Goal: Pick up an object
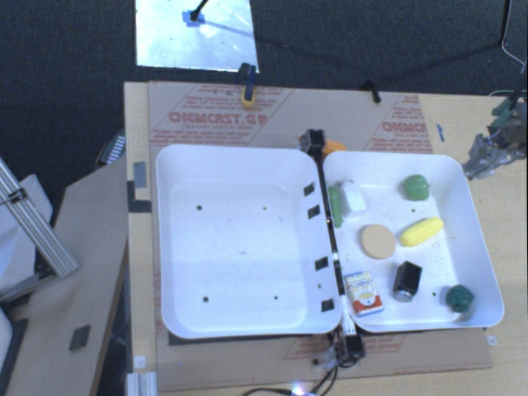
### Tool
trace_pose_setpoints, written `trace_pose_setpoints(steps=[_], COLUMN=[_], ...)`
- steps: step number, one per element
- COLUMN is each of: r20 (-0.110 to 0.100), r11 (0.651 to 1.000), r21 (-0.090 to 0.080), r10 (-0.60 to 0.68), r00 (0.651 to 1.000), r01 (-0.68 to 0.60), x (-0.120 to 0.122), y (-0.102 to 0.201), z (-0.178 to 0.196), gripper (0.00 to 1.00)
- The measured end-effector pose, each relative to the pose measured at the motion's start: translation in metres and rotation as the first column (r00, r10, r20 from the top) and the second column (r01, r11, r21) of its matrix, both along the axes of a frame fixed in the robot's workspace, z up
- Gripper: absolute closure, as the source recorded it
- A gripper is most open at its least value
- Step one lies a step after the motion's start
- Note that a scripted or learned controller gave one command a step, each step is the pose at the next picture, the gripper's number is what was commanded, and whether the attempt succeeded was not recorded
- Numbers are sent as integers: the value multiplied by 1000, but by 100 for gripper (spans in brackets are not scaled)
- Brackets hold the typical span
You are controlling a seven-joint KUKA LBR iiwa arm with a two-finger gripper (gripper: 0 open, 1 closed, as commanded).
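The right bin [474, 221] holds several objects: a green pepper-like piece [417, 187], a yellow corn-shaped piece [421, 232], a tan round disc [378, 241], a black can [406, 280], a dark green lump [459, 297], a small red-and-white carton [363, 294], and a white block [352, 196] beside a green stick [336, 205]. My gripper [487, 159] hangs at the far right, just outside the right bin's back right corner, above the bench. It is well apart from every object.
The left bin [239, 246] sits beside the right one, with black clips along the shared wall [323, 238]. An orange object [333, 148] lies behind the bins. A shiny metal sheet [195, 21] lies beyond the bench.
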State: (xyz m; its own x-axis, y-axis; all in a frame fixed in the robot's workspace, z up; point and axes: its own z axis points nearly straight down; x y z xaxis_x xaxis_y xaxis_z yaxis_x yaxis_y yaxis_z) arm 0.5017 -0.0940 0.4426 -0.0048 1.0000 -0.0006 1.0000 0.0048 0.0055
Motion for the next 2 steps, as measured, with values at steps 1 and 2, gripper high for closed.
trace_pose_setpoints(steps=[1, 2], r20=[-3, 0], r11=[1000, 1000], r21=[0, 0], r10=[0, 1], r00=[1000, 1000], r01=[0, -1], x=[-7, -15], y=[9, 9], z=[-13, 10], gripper=[100, 100])
